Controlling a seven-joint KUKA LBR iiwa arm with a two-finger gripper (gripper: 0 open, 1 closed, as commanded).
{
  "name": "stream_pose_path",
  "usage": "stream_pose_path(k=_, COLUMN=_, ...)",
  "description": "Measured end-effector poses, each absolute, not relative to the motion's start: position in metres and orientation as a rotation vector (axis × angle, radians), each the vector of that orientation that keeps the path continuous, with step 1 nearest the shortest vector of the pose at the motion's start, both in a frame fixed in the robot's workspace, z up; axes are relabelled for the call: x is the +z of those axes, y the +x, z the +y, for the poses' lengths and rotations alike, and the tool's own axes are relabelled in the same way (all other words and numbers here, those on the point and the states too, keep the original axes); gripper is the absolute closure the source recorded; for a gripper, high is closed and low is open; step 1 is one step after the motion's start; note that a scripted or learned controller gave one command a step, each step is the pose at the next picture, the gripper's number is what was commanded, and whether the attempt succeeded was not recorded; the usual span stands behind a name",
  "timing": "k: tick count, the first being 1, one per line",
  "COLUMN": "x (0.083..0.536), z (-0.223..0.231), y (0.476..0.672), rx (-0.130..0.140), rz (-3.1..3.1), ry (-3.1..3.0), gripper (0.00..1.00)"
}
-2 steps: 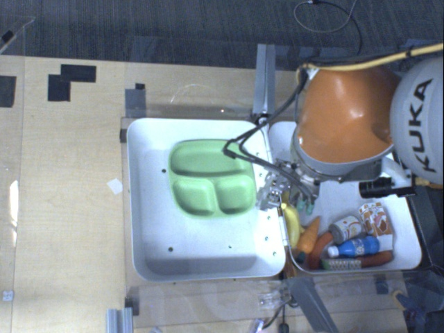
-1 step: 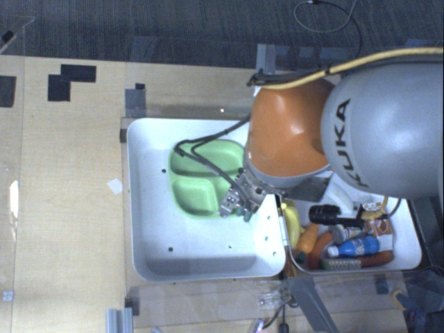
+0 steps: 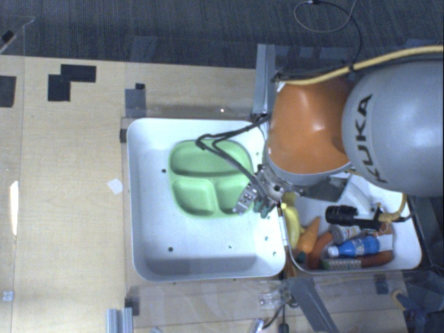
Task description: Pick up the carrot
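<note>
The left bin point(image 3: 149, 248) has bare floor along its left and lower sides; a green tray point(image 3: 205, 179) fills its upper middle. The arm point(image 3: 347, 130) covers the upper right bin point(image 3: 415, 254). There the carrot point(image 3: 310, 232) lies crowded between a banana point(image 3: 292, 224) and bottle point(image 3: 357, 247).

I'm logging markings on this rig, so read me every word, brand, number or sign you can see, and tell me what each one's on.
"KUKA": dark letters running down the grey arm, beside its orange band.
The blue bottle in the right bin has a label, too small and blurred to read.
The black shapes on the bench are blocks, not letters.
No other text is legible.
</note>
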State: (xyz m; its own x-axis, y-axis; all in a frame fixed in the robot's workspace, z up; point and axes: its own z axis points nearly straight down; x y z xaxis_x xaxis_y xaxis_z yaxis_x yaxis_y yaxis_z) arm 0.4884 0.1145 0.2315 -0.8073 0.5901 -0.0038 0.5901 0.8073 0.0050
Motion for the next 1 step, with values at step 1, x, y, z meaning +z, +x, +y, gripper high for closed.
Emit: stream_pose_path(k=1, x=0.3176, z=0.0621, y=0.5234, rx=0.006, rz=3.010, ry=0.866, gripper=1.00)
